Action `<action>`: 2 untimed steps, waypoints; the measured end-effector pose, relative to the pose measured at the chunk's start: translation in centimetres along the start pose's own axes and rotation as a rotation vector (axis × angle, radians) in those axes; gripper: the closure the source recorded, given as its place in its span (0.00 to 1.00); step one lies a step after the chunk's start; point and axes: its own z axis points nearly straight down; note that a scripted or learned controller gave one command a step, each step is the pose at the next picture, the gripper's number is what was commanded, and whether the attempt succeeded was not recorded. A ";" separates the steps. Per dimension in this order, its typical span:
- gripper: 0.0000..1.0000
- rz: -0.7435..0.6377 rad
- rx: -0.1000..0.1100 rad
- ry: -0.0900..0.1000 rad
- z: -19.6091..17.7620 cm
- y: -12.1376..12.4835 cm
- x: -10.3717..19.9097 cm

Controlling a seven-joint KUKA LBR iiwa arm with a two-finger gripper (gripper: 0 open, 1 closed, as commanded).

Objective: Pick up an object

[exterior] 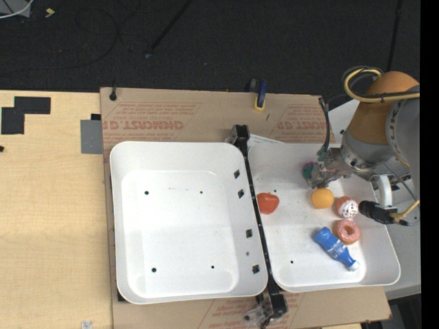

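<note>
Apparently poised low over the right white plastic bin [384, 269], fingers [319, 175] too blurred to tell wide from narrow; just below, round orange ball [322, 198], likely light, smooth, prone to rolling — best pinched across its middle

Wooden bench [48, 204] bears cardboard sheet [206, 118]; two white bins [178, 221] side by side.

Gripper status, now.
Gripper: low in the right bin, just above the orange ball; open or shut cannot be told, and nothing is seen held.
</note>
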 end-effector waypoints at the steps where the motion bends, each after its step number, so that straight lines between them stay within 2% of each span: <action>1: 1.00 -0.004 0.007 0.003 1.2 0.7 5.8; 2: 1.00 -0.001 0.001 0.001 1.0 0.8 5.2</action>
